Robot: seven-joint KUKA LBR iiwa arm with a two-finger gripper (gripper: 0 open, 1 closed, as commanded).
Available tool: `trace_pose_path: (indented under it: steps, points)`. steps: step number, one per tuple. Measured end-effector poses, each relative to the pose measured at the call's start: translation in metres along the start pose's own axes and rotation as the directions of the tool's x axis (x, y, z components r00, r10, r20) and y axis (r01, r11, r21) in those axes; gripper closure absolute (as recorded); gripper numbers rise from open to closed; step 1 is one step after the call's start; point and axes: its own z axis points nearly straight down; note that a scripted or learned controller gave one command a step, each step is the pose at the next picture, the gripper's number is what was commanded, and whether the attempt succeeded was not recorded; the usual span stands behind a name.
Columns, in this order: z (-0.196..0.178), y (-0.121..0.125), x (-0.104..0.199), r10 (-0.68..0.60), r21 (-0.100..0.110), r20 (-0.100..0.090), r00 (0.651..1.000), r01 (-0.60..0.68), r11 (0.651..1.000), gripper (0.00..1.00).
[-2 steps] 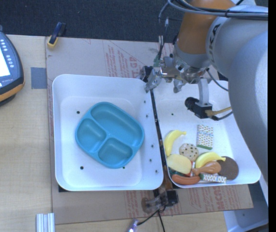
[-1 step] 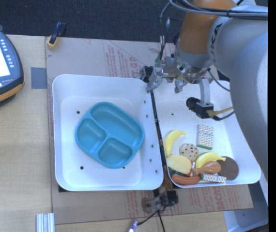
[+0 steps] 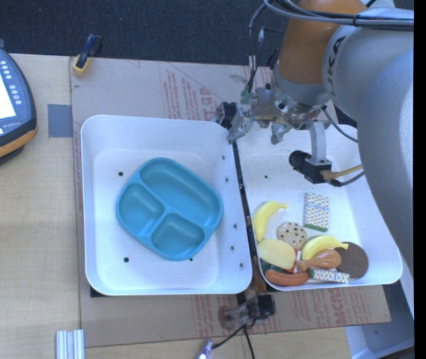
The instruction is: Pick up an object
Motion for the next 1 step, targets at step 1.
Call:
trace_pose_path:
  steps: [1]
  points:
    - [0.0000, 0.0000, -0.0003, -0.001, 0.000, 0.000, 1.000, 0.001, 1.000, 0.00]
